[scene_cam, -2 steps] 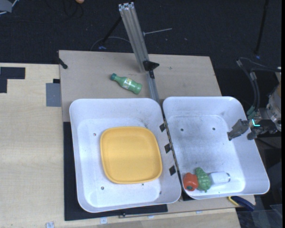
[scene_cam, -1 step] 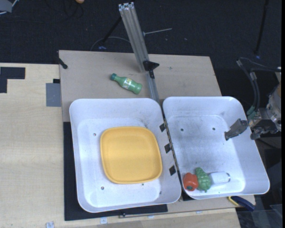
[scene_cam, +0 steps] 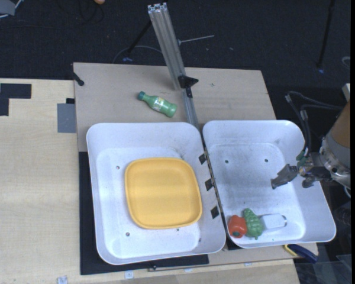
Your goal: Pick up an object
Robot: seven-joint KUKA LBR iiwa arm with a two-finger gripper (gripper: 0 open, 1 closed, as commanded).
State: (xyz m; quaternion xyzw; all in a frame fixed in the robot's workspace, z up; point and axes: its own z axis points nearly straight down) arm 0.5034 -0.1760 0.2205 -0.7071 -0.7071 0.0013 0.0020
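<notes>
In the right bin (scene_cam: 254, 136), near its front edge, lie a red round object (scene_cam: 237, 226), a green bumpy object (scene_cam: 253, 223) touching it, and a small white piece (scene_cam: 274, 221) just to their right. My gripper (scene_cam: 293, 177) hangs over the right side of that bin, above and to the right of these objects. One dark finger (scene_cam: 280, 181) points left and another (scene_cam: 309, 183) sits further right, so the fingers stand open with nothing between them.
The left bin (scene_cam: 106, 141) holds a yellow square plate (scene_cam: 163, 192). A green bottle (scene_cam: 158, 104) lies on the bench behind the bins. A metal post (scene_cam: 170, 40) rises at a slant from the back, between the bins.
</notes>
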